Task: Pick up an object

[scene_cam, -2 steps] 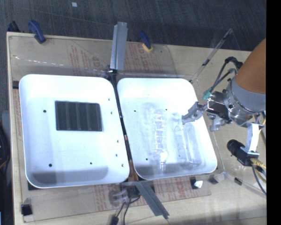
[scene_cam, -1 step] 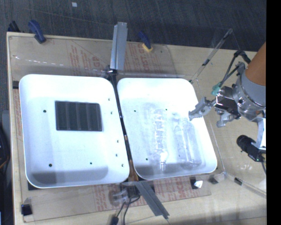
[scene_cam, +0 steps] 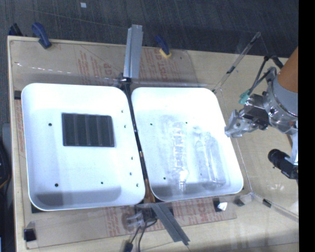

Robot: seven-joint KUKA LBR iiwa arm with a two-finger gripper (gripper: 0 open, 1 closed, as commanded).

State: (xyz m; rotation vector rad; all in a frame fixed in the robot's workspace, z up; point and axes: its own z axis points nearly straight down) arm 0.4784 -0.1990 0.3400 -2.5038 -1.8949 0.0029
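Early stage: approach not yet made. Pincer poised just outside the right bin's right rim, above the worktop, carrying nothing; width of its opening impossible to tell. Two clear plastic bottles lying side by side in the right bin, faint against the white floor. Dark ribbed panel flat in the left bin. Next, probably: swing leftward over the rim, centre above one bottle, descend, close across its narrow width.
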